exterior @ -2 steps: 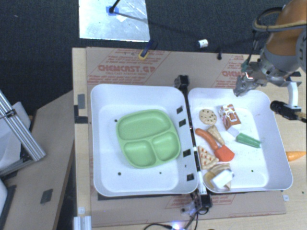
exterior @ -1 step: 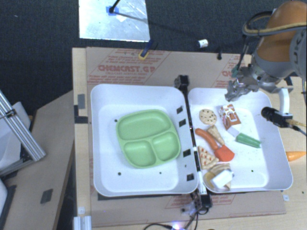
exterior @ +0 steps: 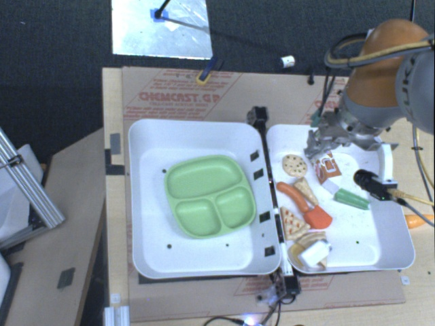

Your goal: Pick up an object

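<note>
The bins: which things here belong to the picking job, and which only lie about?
For the job: gripper, cookie, carrot, green block, small carton, right bin.

Lying about: green tray, left bin, foil sheet.

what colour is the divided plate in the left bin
Light green, seen clearly in the camera view: the divided plate.

We see a tan bench [exterior: 81,175] filling the middle of the frame. A brown printed cardboard sheet [exterior: 183,97] lies flat on it. Two shallow white bins sit side by side on the sheet: the left bin [exterior: 146,182] at centre, the right bin [exterior: 394,243] toward the lower right.
</note>
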Robot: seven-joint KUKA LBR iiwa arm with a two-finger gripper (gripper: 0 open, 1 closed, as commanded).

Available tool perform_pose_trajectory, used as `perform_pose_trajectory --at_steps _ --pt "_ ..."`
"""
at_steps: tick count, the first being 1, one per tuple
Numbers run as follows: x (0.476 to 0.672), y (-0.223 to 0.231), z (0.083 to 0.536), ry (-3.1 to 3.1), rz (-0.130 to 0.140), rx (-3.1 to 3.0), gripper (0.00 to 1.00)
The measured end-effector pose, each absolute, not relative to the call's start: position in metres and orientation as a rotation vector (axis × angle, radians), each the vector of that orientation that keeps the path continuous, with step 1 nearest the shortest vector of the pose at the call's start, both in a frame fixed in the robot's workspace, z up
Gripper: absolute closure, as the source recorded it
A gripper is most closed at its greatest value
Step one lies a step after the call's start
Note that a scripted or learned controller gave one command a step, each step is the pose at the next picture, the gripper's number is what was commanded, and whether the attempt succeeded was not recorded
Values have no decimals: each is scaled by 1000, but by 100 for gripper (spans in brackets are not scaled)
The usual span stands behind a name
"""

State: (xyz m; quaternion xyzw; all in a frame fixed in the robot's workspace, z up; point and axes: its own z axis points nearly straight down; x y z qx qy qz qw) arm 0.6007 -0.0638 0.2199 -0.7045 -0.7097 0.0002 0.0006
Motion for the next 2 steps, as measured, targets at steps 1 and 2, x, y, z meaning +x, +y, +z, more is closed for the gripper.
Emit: perform_pose_trajectory --at_steps 1,2 --pt "573 -16 233 -2230 -2 -2210 100" --pt "547 -3 228 -2227 1 -2213 100"
